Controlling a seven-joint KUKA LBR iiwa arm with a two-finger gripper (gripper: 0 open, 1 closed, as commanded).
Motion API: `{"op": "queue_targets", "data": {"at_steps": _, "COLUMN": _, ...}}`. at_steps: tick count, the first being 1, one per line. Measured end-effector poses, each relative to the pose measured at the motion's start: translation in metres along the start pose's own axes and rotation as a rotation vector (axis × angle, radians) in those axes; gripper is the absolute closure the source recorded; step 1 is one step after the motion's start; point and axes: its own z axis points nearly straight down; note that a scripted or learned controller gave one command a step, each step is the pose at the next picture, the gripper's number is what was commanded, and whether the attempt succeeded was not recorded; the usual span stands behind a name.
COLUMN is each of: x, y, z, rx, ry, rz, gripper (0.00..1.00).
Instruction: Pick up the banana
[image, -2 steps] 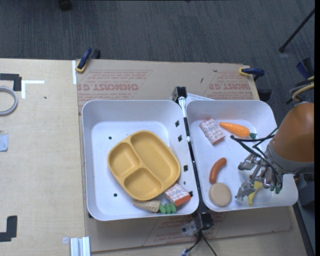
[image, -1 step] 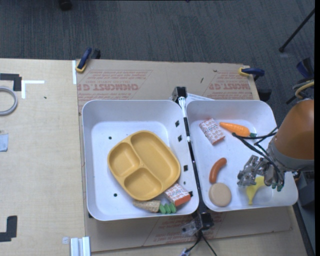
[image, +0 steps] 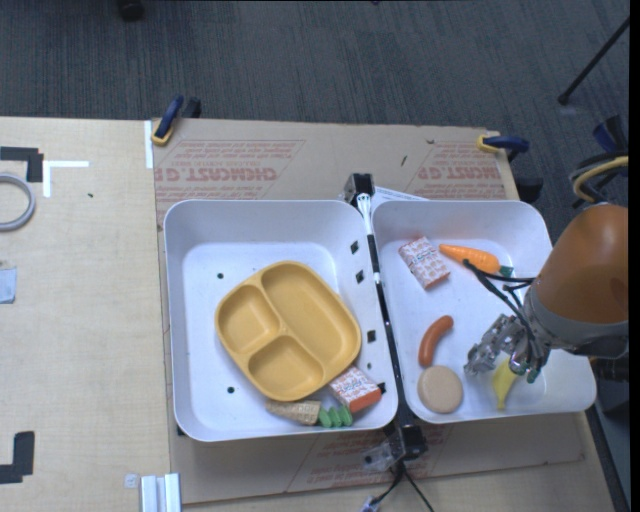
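1. The metal two-finger gripper (image: 508, 352) on the grey arm with the orange band (image: 592, 268) hangs low in the right white plastic bin (image: 470, 215), near that bin's front right corner.
2. The small yellow banana (image: 503, 388) lies just below the gripper, close against the fingers; its lower end pokes out toward the bin's front wall.
3. Whether the jaws are parted or closed, and whether they have any hold of the banana, I cannot tell: the fingers blur together with the cables there.
4. In the same bin, a round tan bun (image: 440, 389) sits left of the banana, a red-orange sausage (image: 434, 340) lies above the bun, and an orange carrot (image: 470, 257) and a pink-and-white packet (image: 424, 262) lie near the back.
5. The left white plastic bin (image: 200, 240) holds a yellow three-compartment plate (image: 288, 329), with a few small food items at its front edge.
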Motion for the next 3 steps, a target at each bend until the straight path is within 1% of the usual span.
{"op": "queue_targets", "data": {"at_steps": 1, "x": 0.003, "y": 0.008, "z": 0.0, "rx": 0.0, "ry": 0.0, "rz": -0.305, "gripper": 1.0}}
{"op": "queue_targets", "data": {"at_steps": 2, "x": 0.037, "y": 0.054, "z": -0.1, "rx": -0.001, "ry": -0.002, "rz": -0.328, "gripper": 1.0}}
{"op": "queue_targets", "data": {"at_steps": 3, "x": 0.037, "y": 0.054, "z": -0.1, "rx": 0.0, "ry": -0.001, "rz": -0.327, "gripper": 0.0}}
